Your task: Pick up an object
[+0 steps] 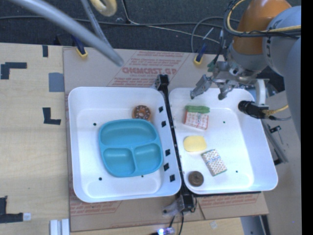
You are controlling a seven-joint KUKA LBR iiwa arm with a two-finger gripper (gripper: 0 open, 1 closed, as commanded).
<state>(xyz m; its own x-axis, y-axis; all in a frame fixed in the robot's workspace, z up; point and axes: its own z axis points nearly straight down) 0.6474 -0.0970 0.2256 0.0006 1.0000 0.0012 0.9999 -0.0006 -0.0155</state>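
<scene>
- Near edge of the right bin (254,182): a brown round disc (196,178) by the divider, and beside it a small patterned box (214,162), lying flat.
- Middle: a yellow soap-like block (194,144), smooth and rounded; it may slip from a pinch.
- Far side: a red-and-white packet (196,117) with a green top, the likeliest target.
- Beyond, over the far rim: the hand (213,89), fingers spread, carrying nothing. A descent from here could strike the rim.
- Left bin (78,131): blue divided tray (130,147), a donut (142,112) behind it.

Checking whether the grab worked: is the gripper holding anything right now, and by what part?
Nothing is held. The gripper hangs open above the right bin.
</scene>
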